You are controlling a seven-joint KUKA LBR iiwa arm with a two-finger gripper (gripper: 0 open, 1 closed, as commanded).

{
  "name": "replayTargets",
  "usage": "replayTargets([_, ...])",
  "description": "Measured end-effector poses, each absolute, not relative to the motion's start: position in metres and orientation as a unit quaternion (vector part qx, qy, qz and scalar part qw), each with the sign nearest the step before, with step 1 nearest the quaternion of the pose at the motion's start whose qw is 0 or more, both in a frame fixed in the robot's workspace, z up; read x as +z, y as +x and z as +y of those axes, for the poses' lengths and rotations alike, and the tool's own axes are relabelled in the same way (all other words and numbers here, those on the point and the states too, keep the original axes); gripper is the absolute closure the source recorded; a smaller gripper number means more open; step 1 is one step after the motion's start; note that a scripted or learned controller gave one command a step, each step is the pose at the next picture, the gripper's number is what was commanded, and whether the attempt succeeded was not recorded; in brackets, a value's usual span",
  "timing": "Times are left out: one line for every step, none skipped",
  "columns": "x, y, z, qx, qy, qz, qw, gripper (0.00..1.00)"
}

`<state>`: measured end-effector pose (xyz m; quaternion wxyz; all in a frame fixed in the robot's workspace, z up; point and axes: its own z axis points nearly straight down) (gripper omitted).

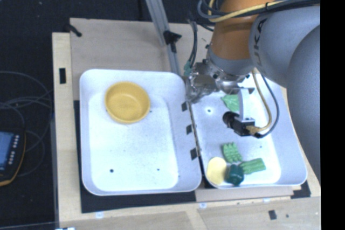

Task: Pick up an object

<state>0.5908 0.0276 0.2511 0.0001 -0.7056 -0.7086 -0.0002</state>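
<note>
A yellow bowl (128, 102) lies in the upper part of the left bin (135, 169). In the right bin (280, 169) a ridged green block (232, 153), a green bar (253, 165), a dark teal piece (234, 174) and a pale yellow disc (216, 169) cluster near the front edge. Another green piece (231, 100) lies farther back, partly hidden by the arm. My gripper (197, 87) hangs under the orange wrist at the back left corner of the right bin, close to the divider between the bins. Nothing is visibly held.
A grey metal bar (153, 2) slants down from the top to the bins' back edge. A black connector on a cable (239, 123) dangles over the middle of the right bin. The big grey arm covers the right bin's back right part.
</note>
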Motion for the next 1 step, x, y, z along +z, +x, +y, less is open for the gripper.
replayTargets([0.2383, 0.6012, 0.0810, 0.0002, -0.706, -0.708, 0.000, 1.00])
